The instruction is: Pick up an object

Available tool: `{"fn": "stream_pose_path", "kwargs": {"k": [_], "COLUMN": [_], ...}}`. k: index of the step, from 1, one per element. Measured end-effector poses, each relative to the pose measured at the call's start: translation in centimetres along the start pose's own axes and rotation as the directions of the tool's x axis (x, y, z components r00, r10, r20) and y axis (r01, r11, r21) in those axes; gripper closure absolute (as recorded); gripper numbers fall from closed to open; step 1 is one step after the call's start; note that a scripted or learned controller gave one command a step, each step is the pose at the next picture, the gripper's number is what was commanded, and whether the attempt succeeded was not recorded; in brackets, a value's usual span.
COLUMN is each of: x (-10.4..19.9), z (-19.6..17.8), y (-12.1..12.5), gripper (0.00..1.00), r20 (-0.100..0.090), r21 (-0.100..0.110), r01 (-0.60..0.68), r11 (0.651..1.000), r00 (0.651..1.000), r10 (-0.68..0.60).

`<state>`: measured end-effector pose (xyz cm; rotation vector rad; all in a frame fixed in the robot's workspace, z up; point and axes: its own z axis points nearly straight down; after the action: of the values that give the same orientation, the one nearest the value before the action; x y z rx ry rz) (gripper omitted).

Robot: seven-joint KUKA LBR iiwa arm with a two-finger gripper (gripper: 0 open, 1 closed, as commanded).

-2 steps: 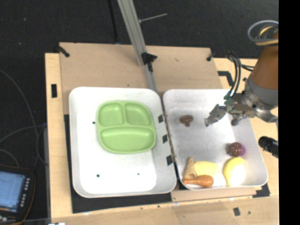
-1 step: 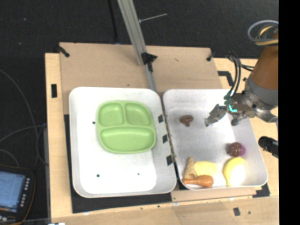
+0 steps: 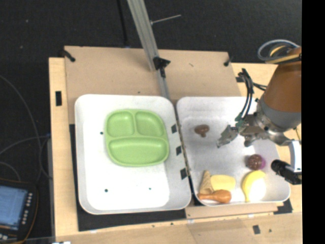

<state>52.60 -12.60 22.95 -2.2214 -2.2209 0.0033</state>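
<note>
End effector (image 3: 227,136) hangs over the right bin (image 3: 213,108), empty; finger spread cannot be told.

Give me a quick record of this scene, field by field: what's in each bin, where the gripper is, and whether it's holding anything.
left bin: green divided plate
right bin: brown mushroom-shaped item, dark red round item, yellow lemon-like item, pale yellow block, orange-brown item
gripper: above the right bin, near its middle, right of the mushroom-shaped item
held: nothing seen between the fingers
</note>
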Motion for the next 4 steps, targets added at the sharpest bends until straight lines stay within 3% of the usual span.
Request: {"fn": "stream_pose_path", "kwargs": {"k": [1, 2, 3, 4], "x": [-0.5, -1.1, -1.2, -2.0], "z": [5.9, 11.4, 10.0, 5.4], "y": [0.7, -0.2, 0.1, 0.2], "gripper": [0.0, 0.0, 1.0, 1.0], "r20": [0.0, -0.001, 0.0, 0.001], "r21": [0.002, 0.003, -0.006, -0.009], "r01": [0.0, -0.001, -0.005, -0.004], "r11": [1.0, 1.0, 1.0, 1.0], "r00": [1.0, 1.0, 1.0, 1.0], "r10": [0.0, 0.001, 0.005, 0.004]}}
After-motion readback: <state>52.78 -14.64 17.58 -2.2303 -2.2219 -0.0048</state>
